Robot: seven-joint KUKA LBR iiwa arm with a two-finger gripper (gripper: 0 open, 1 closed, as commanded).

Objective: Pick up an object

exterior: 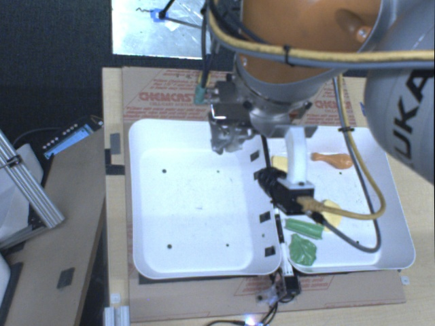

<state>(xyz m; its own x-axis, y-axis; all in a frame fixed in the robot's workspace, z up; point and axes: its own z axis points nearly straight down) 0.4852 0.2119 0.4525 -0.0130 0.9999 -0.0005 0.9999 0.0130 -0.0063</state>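
Observation:
My gripper [227, 140] hangs low over the back right part of the left bin [153, 175], close to the divider between the two bins. Nothing shows between its metal tips. The right bin [393, 202] holds an orange drumstick-shaped piece [332, 159] at the back. A yellow piece [279, 161] lies beside the divider, partly hidden by the arm's hardware. Another yellow piece [331, 209] sits mid-bin, under the cable. A flat green piece [304, 227] and a rounder green object [302, 250] lie at the front left of that bin.
The arm's large orange and grey body [306, 26] covers the back of both bins. Cardboard [163, 94] lies under the bins. An aluminium frame [27, 189] and a blue-marked device [68, 136] stand off the bench at the left.

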